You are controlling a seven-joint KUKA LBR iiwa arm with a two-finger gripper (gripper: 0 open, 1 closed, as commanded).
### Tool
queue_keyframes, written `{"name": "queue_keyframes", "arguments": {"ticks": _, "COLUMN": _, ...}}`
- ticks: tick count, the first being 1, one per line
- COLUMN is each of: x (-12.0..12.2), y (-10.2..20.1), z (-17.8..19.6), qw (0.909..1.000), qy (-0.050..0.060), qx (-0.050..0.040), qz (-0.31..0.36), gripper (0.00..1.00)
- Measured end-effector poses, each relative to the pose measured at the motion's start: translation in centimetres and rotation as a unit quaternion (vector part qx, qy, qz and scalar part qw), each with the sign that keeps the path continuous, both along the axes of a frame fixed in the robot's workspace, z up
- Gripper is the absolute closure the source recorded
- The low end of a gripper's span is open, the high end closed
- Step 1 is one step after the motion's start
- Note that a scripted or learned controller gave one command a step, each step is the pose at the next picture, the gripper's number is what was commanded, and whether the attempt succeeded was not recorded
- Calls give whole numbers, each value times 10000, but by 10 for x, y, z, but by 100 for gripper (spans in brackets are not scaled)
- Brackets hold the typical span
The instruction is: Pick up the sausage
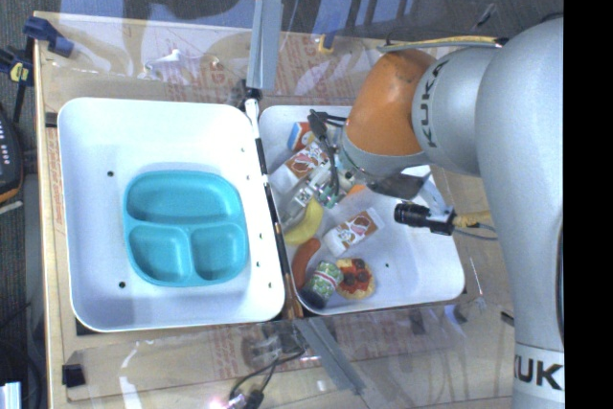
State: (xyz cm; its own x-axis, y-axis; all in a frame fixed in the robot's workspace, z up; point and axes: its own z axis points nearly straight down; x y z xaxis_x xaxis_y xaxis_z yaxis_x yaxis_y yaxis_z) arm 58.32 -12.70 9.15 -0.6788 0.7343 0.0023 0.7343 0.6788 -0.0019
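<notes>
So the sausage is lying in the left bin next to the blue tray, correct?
Not quite. The camera view shows the sausage lying in the right bin, near its left wall below the banana. The blue tray sits in the left bin.

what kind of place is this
Probably a robotics lab test bench: a KUKA arm reaches over two white bins, one holding toy food such as a sausage, on a taped-up bench.

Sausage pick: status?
End effector low in the right bin, its grip hidden by the arm. Sausage lying free by the bin's left wall. Banana crowds it.
</notes>
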Motion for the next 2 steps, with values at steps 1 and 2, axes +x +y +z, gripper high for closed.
{"name": "queue_keyframes", "arguments": {"ticks": 1, "x": 27, "y": -62, "z": 29, "qw": 9936, "qy": -25, "qx": -8, "qz": 1133, "gripper": 0}}
{"name": "queue_keyframes", "arguments": {"ticks": 2, "x": -39, "y": -17, "z": 26, "qw": 9771, "qy": -113, "qx": -44, "qz": 2122, "gripper": 0}}
